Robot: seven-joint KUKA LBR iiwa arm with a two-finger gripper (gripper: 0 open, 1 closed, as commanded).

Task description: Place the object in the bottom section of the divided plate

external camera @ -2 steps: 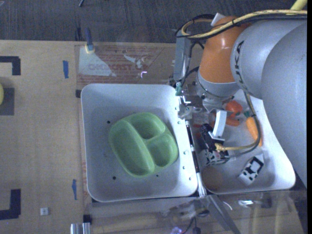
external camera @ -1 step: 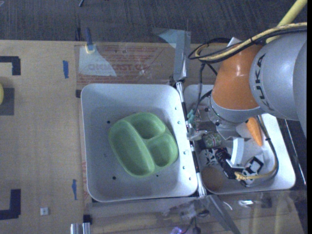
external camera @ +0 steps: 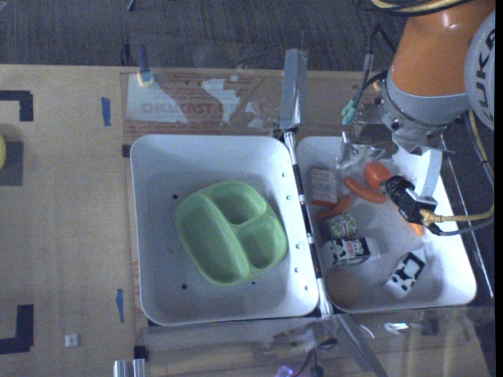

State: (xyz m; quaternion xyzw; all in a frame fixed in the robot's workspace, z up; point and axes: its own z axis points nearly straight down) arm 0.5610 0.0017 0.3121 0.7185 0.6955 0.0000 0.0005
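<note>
Smooth green three-section plate [external camera: 230, 231] sits bare; tool [external camera: 355, 157] state, cannot tell.

This is a robotics lab or test cell, not a home or kitchen. A pale wooden worktop [external camera: 63, 234] carries two shallow white bins, the left bin [external camera: 149, 171] and the right bin [external camera: 456, 281], set side by side with a metal divider rail [external camera: 295, 100] rising behind their shared edge. Left of the left bin, black corner marks [external camera: 20, 104] and blue tape strips [external camera: 105, 110] are stuck to the worktop as position guides. Behind the bins lies dark carpet [external camera: 236, 14]. Over the right bin stands an industrial arm [external camera: 440, 45], grey and orange, trailing loose cables [external camera: 464, 222].
</note>
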